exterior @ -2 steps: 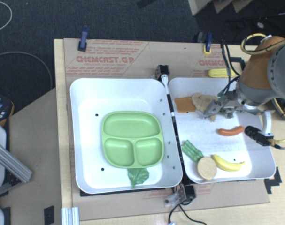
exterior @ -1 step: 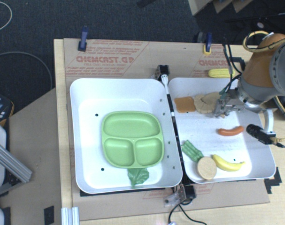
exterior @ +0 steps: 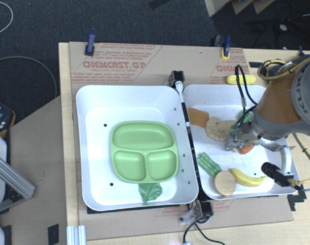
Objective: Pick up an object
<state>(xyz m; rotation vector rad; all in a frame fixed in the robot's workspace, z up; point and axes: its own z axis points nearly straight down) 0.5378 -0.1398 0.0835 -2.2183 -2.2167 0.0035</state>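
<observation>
Nearest the camera in the right bin [exterior: 206, 93] sit a round cracker [exterior: 225, 182], a banana [exterior: 247, 177] and a green pickle [exterior: 209, 164], all loose and spread out, easy pickings. Further back the gripper [exterior: 236, 144] is down over something small and orange-red [exterior: 245, 148], probably its target, but whether it's clenched or released is impossible to tell. Behind that lie a tan lump [exterior: 218, 128] and a brown slice [exterior: 198, 117].

We get bright, even overhead light, mild glare washing out both white bins [exterior: 88, 137], soft shadows, slightly fuzzy detail.
</observation>
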